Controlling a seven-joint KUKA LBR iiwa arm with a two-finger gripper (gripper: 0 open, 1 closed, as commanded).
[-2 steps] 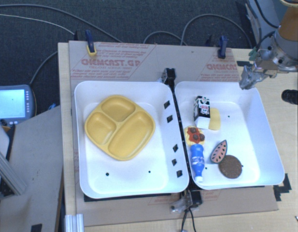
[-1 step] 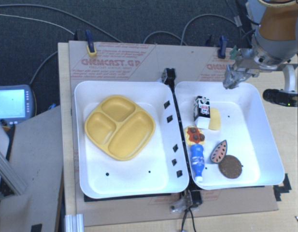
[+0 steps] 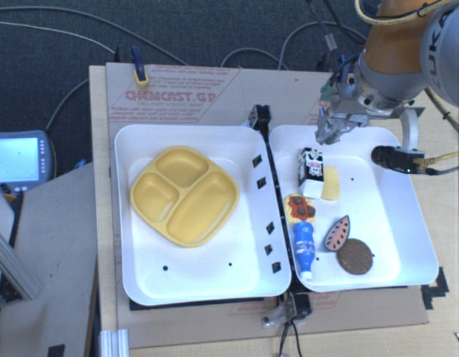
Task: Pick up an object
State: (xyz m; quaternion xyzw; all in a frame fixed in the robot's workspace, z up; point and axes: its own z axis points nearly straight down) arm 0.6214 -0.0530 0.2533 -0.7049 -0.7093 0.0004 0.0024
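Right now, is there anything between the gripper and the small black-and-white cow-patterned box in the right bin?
Nothing visible stands between them. The gripper hangs above the far side of the right white bin, and the small black-and-white cow-patterned box lies just in front of it, uncovered. A pale yellow block sits beside the box, not on top.

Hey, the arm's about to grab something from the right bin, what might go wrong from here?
The gripper hangs above the small black-and-white carton, which touches the pale yellow block, so a descent may nudge both or catch neither. The blue bottle and red-and-yellow toy lie close against the right bin's left wall, leaving little finger room there.
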